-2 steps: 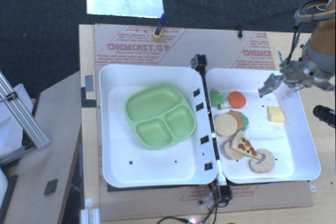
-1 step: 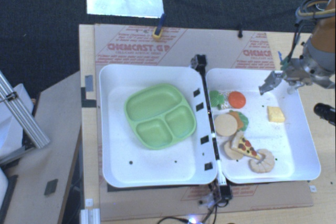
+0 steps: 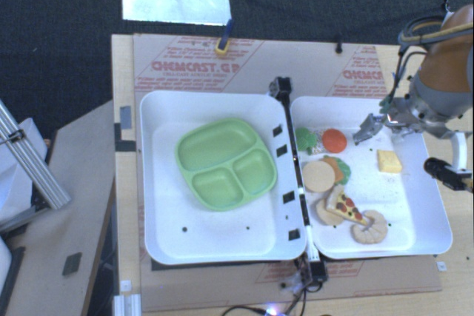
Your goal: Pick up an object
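The right bin (image 3: 422, 229) holds several toy foods. A green broccoli piece (image 3: 304, 138) and a red tomato (image 3: 334, 140) lie at its back left. A burger (image 3: 324, 175) lies below them, then a pizza slice (image 3: 346, 209) and a round tan cookie (image 3: 369, 228) toward the front. A yellow cheese block (image 3: 389, 160) lies alone to the right. My gripper (image 3: 370, 128) hangs over the back of this bin, just right of the tomato and up-left of the cheese. Nothing shows in its grasp.
The left bin (image 3: 167, 233) holds a green divided plate (image 3: 226, 163). A black-clipped divider (image 3: 292, 174) separates the two bins. The grey and orange arm (image 3: 448, 66) fills the back right, with a black part (image 3: 446, 173) over the bin's right rim.
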Controlling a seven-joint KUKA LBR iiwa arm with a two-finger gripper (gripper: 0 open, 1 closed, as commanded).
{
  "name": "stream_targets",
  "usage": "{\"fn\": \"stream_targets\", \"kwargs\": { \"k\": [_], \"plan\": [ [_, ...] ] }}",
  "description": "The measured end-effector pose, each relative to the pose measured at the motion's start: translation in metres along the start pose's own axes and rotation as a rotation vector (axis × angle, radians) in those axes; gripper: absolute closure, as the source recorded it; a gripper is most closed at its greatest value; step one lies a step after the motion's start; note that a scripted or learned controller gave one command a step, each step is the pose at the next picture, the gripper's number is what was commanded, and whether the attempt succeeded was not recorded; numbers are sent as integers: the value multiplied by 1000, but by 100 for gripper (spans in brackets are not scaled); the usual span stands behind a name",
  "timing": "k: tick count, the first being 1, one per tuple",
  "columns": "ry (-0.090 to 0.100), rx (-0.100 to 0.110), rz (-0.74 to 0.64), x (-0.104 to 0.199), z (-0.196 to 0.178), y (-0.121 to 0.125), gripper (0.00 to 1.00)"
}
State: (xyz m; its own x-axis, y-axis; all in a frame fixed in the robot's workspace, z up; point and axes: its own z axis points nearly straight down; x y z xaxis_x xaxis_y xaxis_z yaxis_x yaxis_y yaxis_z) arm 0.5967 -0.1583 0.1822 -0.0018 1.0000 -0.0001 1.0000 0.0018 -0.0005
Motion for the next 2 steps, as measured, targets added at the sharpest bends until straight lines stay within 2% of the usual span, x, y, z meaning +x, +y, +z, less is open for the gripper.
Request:
{"fn": "stream_targets", "kwargs": {
  "k": [1, 2],
  "plan": [
    [1, 3, 1, -2, 63, -2, 0],
    [0, 0, 1, -1, 99, -2, 0]
  ]
}}
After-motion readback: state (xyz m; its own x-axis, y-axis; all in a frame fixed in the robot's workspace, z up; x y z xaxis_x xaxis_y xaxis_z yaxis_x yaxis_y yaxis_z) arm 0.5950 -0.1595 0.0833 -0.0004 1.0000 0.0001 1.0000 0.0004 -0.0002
